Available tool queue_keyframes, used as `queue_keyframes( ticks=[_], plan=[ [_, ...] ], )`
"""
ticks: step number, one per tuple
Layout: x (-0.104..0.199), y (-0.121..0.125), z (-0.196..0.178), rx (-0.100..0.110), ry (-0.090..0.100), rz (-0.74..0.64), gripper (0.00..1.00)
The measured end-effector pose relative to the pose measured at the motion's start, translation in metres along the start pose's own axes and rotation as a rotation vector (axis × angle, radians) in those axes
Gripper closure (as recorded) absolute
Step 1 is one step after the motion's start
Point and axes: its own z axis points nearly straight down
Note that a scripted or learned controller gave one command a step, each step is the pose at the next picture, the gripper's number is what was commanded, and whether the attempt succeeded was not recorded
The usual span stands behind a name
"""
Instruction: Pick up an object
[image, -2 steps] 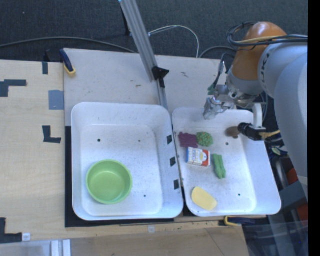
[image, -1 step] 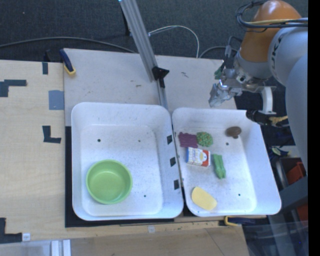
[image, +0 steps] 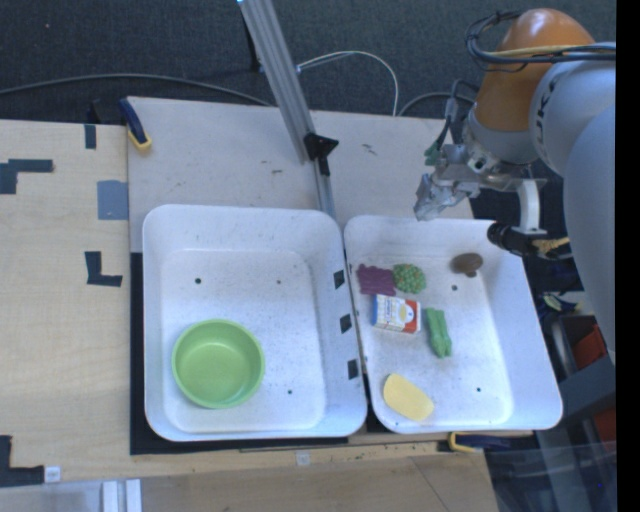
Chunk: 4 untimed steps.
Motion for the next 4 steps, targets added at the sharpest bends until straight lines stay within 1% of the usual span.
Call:
queue_keyframes(
  ticks=[1,2,3,4],
  plan=[
    [0.05,-0.029,0.006,0.001,0.002,-0.003,1.0],
    [0.099,-0.052,-0.009,-0.001,0.004,-0.005,1.0],
    [0.141,-0.081,-0.013,0.001,0.003,-0.004,1.0],
    [0.189,-0.099,-0.004,0.002,0.003,-0.004,1.0]
  ],
)
